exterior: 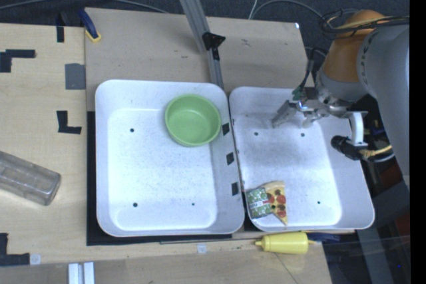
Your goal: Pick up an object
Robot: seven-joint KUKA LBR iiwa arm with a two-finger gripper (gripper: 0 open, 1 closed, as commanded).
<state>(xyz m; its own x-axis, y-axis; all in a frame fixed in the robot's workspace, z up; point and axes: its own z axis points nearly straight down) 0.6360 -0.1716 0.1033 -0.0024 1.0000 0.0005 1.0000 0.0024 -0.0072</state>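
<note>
Yellow bottle (287,243) lies on the bench edge, outside reach. Packet (267,201) sits in the right bin's (346,209) near corner; tool (293,113), fingers spread and holding nothing, hovers well apart, likely searching.

Pale green bowl (193,120), yellow bottle (287,243), white speckled bins (120,163), green-and-red printed packet (267,201).

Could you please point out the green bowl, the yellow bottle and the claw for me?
green bowl (193,120), camera view, on its inner floor.
yellow bottle (287,243), camera view, on its body.
claw (286,114), camera view, midway between fingertips.
</note>
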